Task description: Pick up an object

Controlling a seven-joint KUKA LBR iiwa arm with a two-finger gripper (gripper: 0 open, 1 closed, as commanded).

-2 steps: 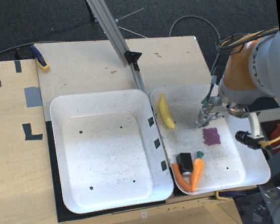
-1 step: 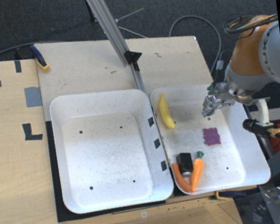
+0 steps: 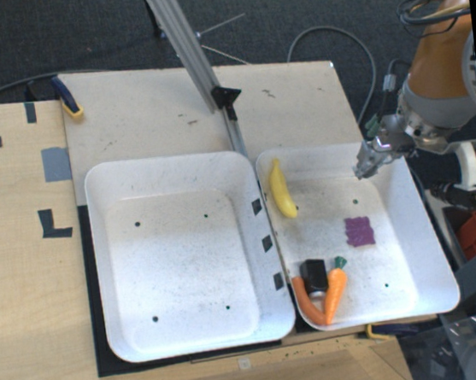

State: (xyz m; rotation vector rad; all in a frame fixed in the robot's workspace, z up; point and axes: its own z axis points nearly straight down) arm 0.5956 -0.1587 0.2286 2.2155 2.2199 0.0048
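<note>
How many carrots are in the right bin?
2. Both lie at the front left corner of the right bin: one carrot right of the black block, the other carrot curving beneath it.

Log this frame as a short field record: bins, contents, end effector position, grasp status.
left bin: bare floor showing, a few dark dots
right bin: holds banana, purple piece, two carrots, black block
carrots: at near edge, flanking the black block
end effector: over right bin's far right corner, apart from all items
grasp status: nothing seen between fingers
</note>
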